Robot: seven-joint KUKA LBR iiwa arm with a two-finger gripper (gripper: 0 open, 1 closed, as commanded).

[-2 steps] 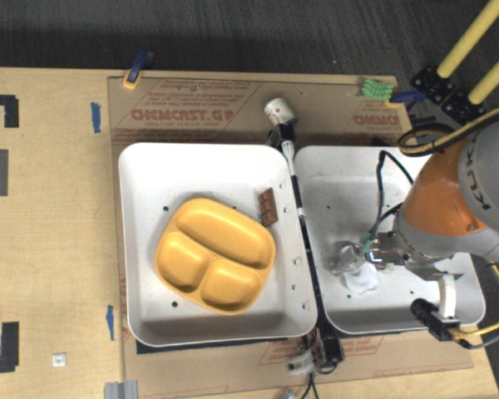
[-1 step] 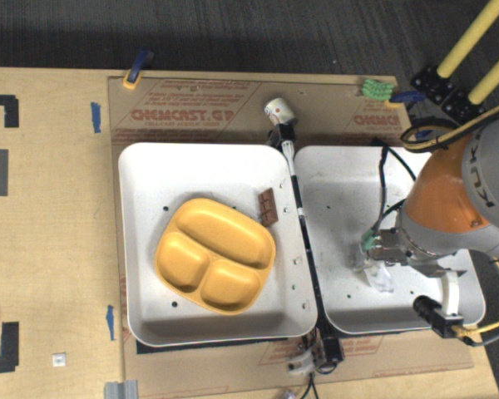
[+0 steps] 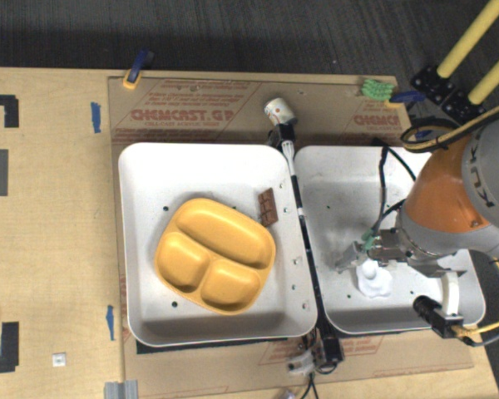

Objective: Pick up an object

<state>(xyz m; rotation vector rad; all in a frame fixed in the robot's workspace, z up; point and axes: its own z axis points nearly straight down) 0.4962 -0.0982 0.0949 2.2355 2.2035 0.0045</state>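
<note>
My tool (image 3: 359,256), its grip state impossible to tell, hangs at lower right over a small white lumpy object (image 3: 374,282) in the right-hand shallow white bin (image 3: 333,181).

Left bin's tray: a glossy yellow compartment tray (image 3: 214,254) is showing.
Small block: a brown rectangular block (image 3: 267,207) is showing.
Right bin's lump: a white lump (image 3: 374,281) is showing.

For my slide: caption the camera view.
Arm's tool low over a white object in the right bin; yellow tray fills the left.
</note>
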